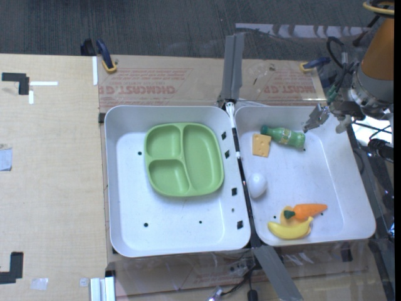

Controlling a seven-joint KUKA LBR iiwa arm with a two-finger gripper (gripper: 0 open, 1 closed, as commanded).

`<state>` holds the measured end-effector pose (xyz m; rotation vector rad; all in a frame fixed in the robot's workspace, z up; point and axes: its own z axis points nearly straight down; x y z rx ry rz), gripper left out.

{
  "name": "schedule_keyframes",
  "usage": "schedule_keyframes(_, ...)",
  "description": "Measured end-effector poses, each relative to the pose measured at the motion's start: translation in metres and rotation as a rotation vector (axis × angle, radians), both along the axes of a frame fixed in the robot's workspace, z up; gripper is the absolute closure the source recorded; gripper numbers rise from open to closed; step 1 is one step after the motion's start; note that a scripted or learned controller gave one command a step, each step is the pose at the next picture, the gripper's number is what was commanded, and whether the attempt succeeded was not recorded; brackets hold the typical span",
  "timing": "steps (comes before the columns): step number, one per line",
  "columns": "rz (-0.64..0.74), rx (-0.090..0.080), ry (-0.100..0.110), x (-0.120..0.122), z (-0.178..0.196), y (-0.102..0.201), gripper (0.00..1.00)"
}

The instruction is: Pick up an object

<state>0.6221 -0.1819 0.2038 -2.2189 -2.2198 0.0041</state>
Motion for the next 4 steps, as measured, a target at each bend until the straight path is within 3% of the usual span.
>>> schedule_keyframes(1,0.121,-0.005,-0.016,0.035,-0.088,-0.01,0.0)
schedule_keyframes(2,0.149,0.0,-0.002,0.007,-0.113,0.009,0.0)
schedule_keyframes(3,0.092,-0.001,-0.004,0.037,-0.112,0.034,0.0)
schedule_keyframes(4,0.095,-0.003,-0.001,0.036,-0.104,0.033,1.0)
